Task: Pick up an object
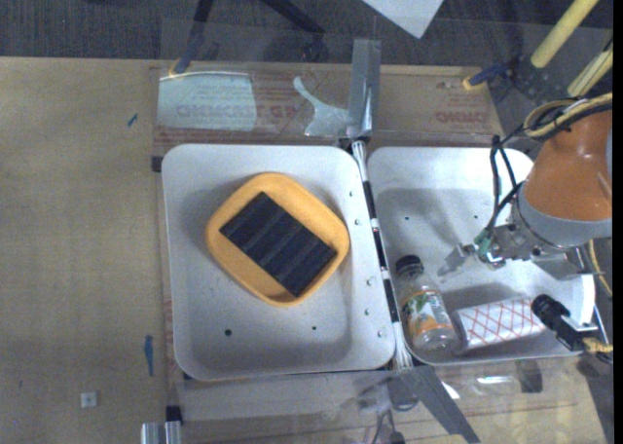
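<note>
L bin [185,335]: yellow-orange obj [277,238] w/ dark ribbed panel, lying askew near centre; R bin [428,174]: small bottle [426,311], black cap, orange label, on its side by the L wall at front; just beside it a red-checked white packet [501,320], its R end partly hidden; gripper [465,255] low over the bin floor behind both, touching neither; spread or closed, can't tell; arm [574,184] reaches in from R, bent down, cut off by frame edge.
</note>
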`<state>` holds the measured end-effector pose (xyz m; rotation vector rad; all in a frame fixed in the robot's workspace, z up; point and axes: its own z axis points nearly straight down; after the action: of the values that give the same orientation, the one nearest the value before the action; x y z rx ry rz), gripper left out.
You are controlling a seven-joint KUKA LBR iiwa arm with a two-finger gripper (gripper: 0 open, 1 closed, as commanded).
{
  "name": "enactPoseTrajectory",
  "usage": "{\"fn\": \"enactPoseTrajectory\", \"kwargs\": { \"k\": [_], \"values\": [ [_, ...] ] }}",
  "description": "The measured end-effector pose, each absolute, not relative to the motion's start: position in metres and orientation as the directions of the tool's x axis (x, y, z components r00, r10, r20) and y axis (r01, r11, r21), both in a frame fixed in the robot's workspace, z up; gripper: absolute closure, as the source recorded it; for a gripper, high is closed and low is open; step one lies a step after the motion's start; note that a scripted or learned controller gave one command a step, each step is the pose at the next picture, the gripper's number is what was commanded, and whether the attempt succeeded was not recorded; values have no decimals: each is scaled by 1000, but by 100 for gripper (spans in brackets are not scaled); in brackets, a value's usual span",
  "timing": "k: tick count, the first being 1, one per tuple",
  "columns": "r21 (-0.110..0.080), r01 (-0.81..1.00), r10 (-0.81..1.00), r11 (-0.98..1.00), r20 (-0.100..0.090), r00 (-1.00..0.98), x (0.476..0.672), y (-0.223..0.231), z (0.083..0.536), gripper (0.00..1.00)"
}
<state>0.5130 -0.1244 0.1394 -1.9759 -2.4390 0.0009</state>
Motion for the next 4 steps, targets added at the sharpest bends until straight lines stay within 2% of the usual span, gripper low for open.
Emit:
{"fn": "enactPoseTrajectory", "kwargs": {
  "k": [1,2,3,4],
  "values": [
    [7,970,970,243,-2,-243,482,-156,88,0],
    [9,999,1000,-31,-3,31,518,-139,88,0],
    [9,998,998,65,-1,-65,592,-100,88,0],
    [2,994,994,107,-2,-107,579,-145,148,0]
  ]
}}
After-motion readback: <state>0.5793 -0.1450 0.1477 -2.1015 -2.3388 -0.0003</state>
